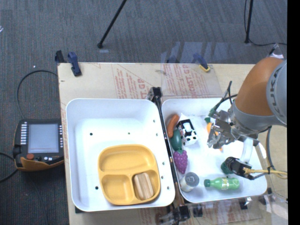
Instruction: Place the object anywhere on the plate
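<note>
High slanted view over both bins [70, 125]

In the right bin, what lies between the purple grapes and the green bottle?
In the camera view, a small grey-lidded jar stands between the purple grapes and the green bottle, near the right bin's front-left corner, just left of the bottle's cap end.

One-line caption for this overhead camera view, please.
KUKA arm's gripper hovers over the right bin of toys; the yellow plate in the left bin already holds a wooden block.
</note>
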You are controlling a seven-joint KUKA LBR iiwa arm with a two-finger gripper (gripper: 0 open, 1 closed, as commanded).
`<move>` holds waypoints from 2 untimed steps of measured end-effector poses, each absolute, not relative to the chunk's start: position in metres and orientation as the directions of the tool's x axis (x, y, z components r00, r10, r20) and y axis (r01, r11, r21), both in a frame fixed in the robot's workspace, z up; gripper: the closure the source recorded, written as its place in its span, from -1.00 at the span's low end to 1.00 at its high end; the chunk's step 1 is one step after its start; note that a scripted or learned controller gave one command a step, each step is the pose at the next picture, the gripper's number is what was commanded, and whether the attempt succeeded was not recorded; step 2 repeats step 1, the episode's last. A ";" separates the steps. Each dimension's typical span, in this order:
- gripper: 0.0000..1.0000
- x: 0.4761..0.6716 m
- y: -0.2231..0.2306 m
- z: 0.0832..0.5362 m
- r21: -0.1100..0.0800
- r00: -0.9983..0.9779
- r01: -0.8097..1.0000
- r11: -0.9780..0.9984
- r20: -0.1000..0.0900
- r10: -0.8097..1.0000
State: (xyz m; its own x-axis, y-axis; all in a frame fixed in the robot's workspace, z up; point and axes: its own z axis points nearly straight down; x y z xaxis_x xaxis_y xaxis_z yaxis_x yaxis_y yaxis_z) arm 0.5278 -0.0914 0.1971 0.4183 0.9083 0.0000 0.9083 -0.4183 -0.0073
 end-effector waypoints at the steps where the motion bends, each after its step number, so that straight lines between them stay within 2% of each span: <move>1: -1.00 0.528 -0.091 0.197 -0.007 0.419 0.908 -0.419 0.000 0.908; 2: -1.00 0.528 -0.091 0.197 -0.007 0.419 0.908 -0.419 0.000 0.908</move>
